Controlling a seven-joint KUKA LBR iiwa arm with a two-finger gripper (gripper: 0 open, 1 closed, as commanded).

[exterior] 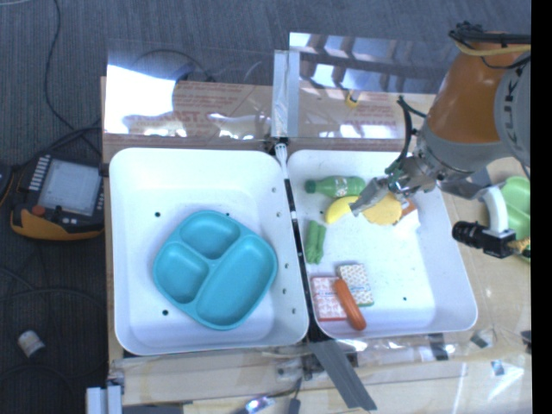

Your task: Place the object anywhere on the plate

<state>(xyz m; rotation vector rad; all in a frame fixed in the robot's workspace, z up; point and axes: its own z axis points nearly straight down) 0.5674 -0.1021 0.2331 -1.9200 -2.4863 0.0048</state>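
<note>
A blue plate (216,270) with three compartments lies in the left bin (138,197). My gripper (390,195) hangs low over the upper part of the right bin (435,274), right at a yellow-orange toy (384,211). A yellow lemon-like toy (341,209) lies just left of the gripper, and a green bottle (336,185) lies above that. The gripper body hides the grip, so I cannot tell whether anything is held.
A green pepper-like toy (315,241) lies by the right bin's left wall. At the bin's near side lie a red-patterned card (326,297), a small cracker-like box (356,284) and an orange carrot (349,304). The divider between the bins runs down the middle.
</note>
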